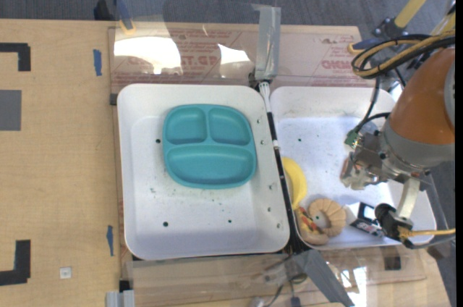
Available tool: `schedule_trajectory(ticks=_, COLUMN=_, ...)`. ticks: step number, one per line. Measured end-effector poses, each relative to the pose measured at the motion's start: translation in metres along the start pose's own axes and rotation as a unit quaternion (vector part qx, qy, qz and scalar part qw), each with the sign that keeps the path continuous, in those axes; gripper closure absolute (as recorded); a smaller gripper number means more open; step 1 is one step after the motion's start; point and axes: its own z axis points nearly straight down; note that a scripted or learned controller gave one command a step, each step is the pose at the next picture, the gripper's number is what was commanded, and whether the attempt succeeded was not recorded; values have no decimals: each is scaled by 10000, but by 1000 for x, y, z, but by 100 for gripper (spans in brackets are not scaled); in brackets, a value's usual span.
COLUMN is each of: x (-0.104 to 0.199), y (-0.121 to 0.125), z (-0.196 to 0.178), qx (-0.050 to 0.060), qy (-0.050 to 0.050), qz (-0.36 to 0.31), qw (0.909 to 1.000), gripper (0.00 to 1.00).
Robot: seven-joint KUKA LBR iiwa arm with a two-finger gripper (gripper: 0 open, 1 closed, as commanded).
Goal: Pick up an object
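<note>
Yellow plastic banana (293, 179) lies left of the gripper (359, 171), whose opening I cannot tell; approach step, descent needed next

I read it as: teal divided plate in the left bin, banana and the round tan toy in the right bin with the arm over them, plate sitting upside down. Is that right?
One thing is off: the teal divided plate sits right side up, its three compartments facing the camera view. The rest stands: it lies in the left bin, and the banana and round tan toy lie in the right bin.
</note>
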Motion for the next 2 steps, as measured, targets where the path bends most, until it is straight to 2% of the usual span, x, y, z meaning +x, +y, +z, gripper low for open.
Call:
schedule_trajectory(ticks=1, x=0, y=0, z=-8, qx=7, qy=-6, qz=-2, qw=10000, gripper=100)
schedule_trajectory(ticks=2, x=-10, y=15, z=97, qx=-7, qy=6, qz=996, qw=9950, gripper=100)
